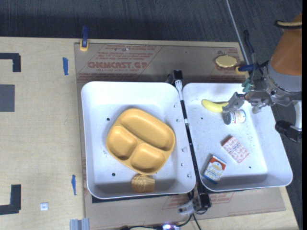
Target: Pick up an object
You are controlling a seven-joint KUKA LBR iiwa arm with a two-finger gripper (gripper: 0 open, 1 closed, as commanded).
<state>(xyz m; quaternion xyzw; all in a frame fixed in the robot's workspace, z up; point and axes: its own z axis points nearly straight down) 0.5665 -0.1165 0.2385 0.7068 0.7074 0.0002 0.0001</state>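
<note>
My gripper hangs over the far part of the right bin, and its two grey fingers are spread open. A small white can lies just under the left finger, and it is not held. A yellow banana lies to the left of the can. Nearer the front lie a pink patterned box and a small blue and orange carton.
The left bin holds a big yellow divided plate and a small brown ridged object at its front wall. A tan disc lies on the cardboard behind the right bin. A thin cable runs diagonally above the arm.
</note>
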